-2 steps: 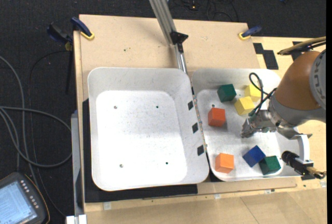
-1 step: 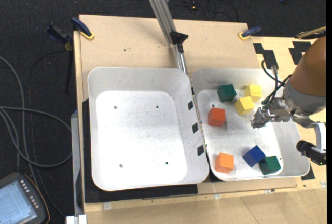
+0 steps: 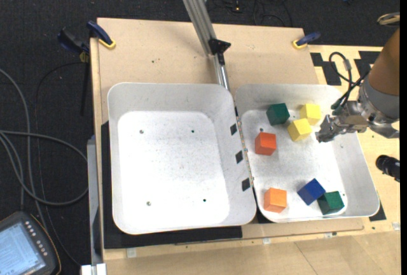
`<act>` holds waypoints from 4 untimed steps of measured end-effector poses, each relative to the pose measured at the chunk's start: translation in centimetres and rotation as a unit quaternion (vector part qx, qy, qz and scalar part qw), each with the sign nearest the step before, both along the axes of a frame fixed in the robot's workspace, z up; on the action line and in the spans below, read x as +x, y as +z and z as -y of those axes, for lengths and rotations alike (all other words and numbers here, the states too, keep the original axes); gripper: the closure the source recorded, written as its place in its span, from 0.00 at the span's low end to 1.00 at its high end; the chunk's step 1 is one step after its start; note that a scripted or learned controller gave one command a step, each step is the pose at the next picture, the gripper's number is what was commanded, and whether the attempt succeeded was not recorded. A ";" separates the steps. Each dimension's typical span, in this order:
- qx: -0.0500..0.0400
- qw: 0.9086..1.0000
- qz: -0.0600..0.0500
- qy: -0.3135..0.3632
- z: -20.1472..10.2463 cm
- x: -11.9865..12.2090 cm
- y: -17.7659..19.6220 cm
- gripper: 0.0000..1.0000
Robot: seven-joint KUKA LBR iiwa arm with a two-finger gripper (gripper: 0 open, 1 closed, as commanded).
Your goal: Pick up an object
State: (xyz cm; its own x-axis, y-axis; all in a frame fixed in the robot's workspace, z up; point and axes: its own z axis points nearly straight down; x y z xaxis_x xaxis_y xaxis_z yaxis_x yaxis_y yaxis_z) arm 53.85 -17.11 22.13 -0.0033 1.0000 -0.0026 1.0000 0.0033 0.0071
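Gripper [image 3: 325,132], open or closed impossible to tell, hangs over right bin [image 3: 362,172] just beside a small yellow block [image 3: 299,130], a plain cube near the bin's upper middle.

The grey robot arm with an orange band [image 3: 386,79] is cut off by the right edge. Its two-finger gripper [image 3: 325,132] looks dark and small, too blurry to read. At the near left corner, a small grey screen [image 3: 22,248] is cut off too.
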 end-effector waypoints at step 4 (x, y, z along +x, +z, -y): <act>0.002 1.000 -0.002 0.003 -15.9 0.2 2.5 1.00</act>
